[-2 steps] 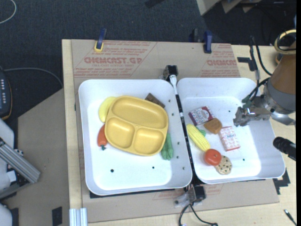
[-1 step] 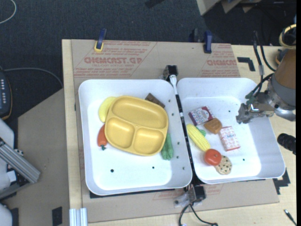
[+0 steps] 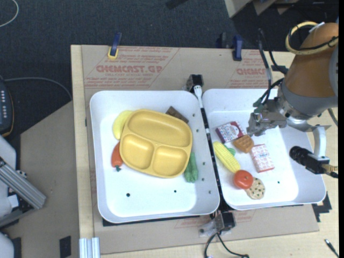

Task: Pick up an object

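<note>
Table [image 3: 156,63]: cardboard-faced top printed in red, bearing two shallow white bins side by side.

Left bin [image 3: 102,160]: holds a yellow divided tray [image 3: 156,142], tilted, lying over other pieces. A yellow item [image 3: 121,121] shows at its upper left edge, a red-orange item [image 3: 116,157] at its lower left, a green item [image 3: 191,169] at its lower right, a brown corner [image 3: 176,113] at its top.

Right bin [image 3: 290,195]: holds the loose small pieces.

Arm [image 3: 312,63]: orange and grey, reaching over the right bin's upper right.

Gripper [image 3: 260,123]: low over the bin, just above the brown waffle; whether its fingers are open or closed, cannot tell.

Corn cob [image 3: 227,156]: yellow with green end, lying aslant near the divider.

Red-and-white packet [image 3: 229,131]: above the corn.

Pink-and-white packet [image 3: 262,158]: right of centre.

Brown waffle [image 3: 244,143]: between the two packets.

Tomato [image 3: 243,179]: red, at the corn's lower end.

Cookie [image 3: 256,188]: speckled, touching the tomato.
</note>
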Robot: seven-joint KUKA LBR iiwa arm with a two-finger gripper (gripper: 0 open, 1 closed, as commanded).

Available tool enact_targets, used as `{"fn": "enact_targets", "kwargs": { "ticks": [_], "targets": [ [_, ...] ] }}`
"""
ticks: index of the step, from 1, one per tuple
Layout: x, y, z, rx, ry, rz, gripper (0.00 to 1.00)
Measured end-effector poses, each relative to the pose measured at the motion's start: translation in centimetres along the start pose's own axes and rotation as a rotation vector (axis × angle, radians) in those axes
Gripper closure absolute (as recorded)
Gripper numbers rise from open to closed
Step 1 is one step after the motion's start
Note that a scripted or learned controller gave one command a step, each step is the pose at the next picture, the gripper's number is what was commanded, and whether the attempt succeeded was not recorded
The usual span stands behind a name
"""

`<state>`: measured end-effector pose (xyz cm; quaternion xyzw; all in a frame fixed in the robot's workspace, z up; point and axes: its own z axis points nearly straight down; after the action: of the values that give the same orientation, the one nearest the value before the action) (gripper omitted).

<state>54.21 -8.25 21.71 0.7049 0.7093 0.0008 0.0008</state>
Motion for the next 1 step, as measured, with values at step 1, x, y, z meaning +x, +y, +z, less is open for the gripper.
{"fn": "enact_targets", "kwargs": {
  "ticks": [1],
  "targets": [
    [6.06,1.74,-1.05,-0.002,0.002,-0.002,1.00]
  ]
}}
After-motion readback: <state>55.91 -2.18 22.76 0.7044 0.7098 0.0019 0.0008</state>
